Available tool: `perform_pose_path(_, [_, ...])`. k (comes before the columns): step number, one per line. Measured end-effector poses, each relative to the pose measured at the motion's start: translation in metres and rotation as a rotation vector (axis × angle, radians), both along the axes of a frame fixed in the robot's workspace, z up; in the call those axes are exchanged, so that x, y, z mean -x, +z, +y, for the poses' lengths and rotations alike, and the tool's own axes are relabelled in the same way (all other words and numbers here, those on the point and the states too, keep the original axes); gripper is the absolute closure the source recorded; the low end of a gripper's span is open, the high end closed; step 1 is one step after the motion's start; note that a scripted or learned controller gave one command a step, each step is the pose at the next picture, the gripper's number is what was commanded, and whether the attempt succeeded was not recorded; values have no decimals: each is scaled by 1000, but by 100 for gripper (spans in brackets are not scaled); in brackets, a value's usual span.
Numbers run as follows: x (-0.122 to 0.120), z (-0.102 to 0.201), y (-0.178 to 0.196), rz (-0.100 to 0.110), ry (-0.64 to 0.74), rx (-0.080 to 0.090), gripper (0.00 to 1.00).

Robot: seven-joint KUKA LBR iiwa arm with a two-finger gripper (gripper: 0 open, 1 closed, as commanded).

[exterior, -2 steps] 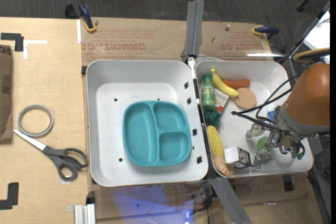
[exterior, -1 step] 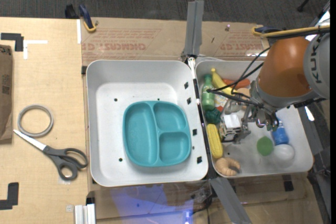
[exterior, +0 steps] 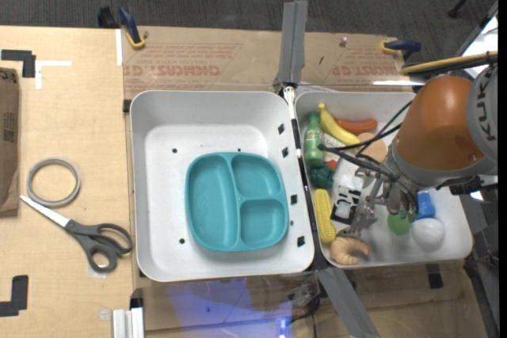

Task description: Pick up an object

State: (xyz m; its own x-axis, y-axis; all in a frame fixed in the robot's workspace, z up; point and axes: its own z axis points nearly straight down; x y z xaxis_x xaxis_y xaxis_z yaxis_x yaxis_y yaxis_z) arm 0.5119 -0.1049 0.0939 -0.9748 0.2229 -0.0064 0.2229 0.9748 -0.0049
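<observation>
Nearest the front edge of the worktop [exterior: 63,297] a pair of grey-handled scissors [exterior: 79,232] lies open beside a roll of tape [exterior: 53,181], both well to the left of the bins. In the left bin [exterior: 150,138] a teal divided plate [exterior: 237,201] sits flat, tilted a little off square, with three compartments and nothing in them. The right bin [exterior: 451,249] is crowded: at its near edge lies a tan, lumpy piece that looks like toy food [exterior: 349,249], and just beside it, along the wall between the bins, an ear of corn [exterior: 322,214] lies lengthwise. Over to the right a white ball [exterior: 428,233] rests against a green object [exterior: 398,222] and something blue [exterior: 425,206] just behind it. The pincer [exterior: 362,219] hangs low over the middle of this bin, its tip just above the tan piece; from here I cannot tell whether it is parted or closed, and I see nothing held in it. Above it the arm's orange band [exterior: 440,123] bulks large, hiding much of the bin's right half. Farther back a green bottle-like toy [exterior: 314,140] stands by the dividing wall, with a yellow banana [exterior: 337,128] and a red-orange piece [exterior: 360,124] close together behind it. Beyond the bins a sheet of cardboard [exterior: 198,63] covers the worktop.
</observation>
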Motion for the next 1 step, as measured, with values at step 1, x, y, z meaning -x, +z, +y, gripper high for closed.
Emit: perform_pose_path(1, [2, 3, 0, -2, 18, 3, 0])
